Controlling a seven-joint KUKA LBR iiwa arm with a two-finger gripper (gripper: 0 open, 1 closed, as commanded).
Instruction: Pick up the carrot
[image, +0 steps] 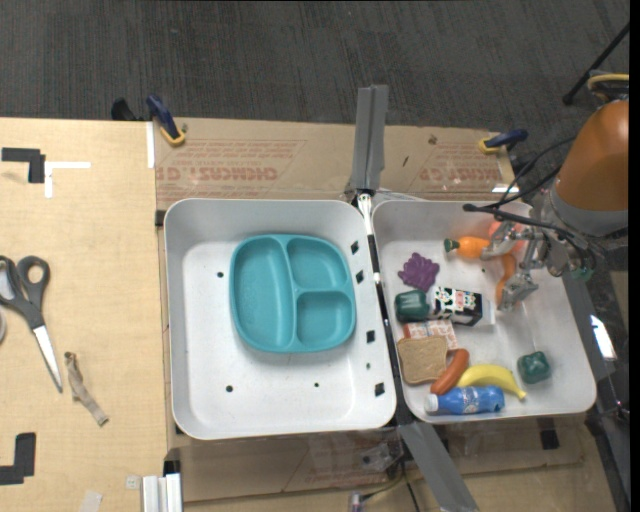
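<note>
**Carrot sits right at the fingertips, grasp not yet secured**

Carrot (470, 246) lies in the upper part of the right bin (575, 400), its orange body running out to the camera-left of the gripper (513, 268), with the near end reaching in at the fingers. An orange piece also shows at the fingers themselves, but from this slanted look I cannot tell whether it is the tapered end of the carrot or part of the tool. The fingers look spread apart, one toward the carrot and one lower down toward the bin floor, and nothing is clearly clamped between them.

In my judgement the step in hand is the closing approach. To do it well, the gripper should centre over the thick part of the carrot, not its tip, with the fingers set across its narrow width so they close on the round sides. It needs to go low enough to straddle the body before closing, since a squeeze on the upper curve would likely pop it sideways.

The neighbours matter. Just beyond the carrot from the gripper sits a purple toy (419, 270), and below that a black-and-white carton (458, 303) and a green block (411, 305). These are near but apart from the carrot, so a straight descent should miss them. Lifting should be vertical and slow.
</note>
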